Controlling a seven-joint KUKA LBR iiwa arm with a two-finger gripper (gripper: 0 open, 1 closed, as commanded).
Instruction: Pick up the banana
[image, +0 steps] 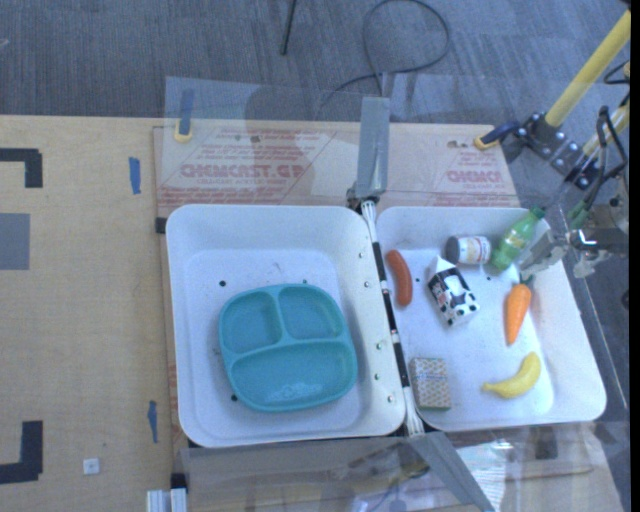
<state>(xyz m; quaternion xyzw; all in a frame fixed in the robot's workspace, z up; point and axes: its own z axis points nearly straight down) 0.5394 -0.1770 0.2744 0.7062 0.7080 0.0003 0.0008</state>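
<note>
Banana (515, 378): lies free, below the carrot (516, 311).
My gripper (556, 250): above carrot; jaw state unclear.

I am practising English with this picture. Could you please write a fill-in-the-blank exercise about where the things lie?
1. The banana lies in the ____ bin.
2. The teal tray has ____ compartments.
3. The carrot is ____ in colour.
4. The hand is above the bin's ____ edge.

Missing words: right; three; orange; far
</note>
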